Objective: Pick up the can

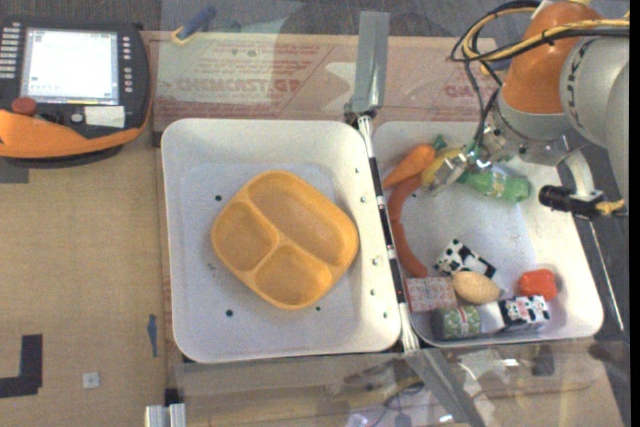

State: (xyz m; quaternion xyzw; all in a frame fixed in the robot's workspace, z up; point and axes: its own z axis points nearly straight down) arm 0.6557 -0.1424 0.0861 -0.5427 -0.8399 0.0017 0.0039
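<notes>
I saw the can [468,321] lying on its side at the near edge of the right bin [590,300], close against the near wall. Its long axis ran left to right, roughly along that wall. The green-labelled part pointed left and the plain silvery part pointed right. A pink box [430,293] sat just to its far-left, a tan egg-shaped piece [476,288] just beyond it, and a black-and-white carton [526,311] was at its right end, so close I could not tell whether they touched.

The arm [590,90] came in from the right at the far side of the same bin, its orange band [545,55] uppermost and the wrist angled down and to the left. The gripper [472,158] hung over the far part of the bin, well apart from the can, above a yellow item [443,166] and a green bottle [497,183], with a carrot [410,164] just left of them. From this angle I could not tell whether the gripper was open or closed, nor whether it had hold of anything. The can was not in it.

The left bin [190,215] carried an orange divided tray [284,237]. A teach pendant [72,85] lay on the worktop [80,265] at the far left.
</notes>
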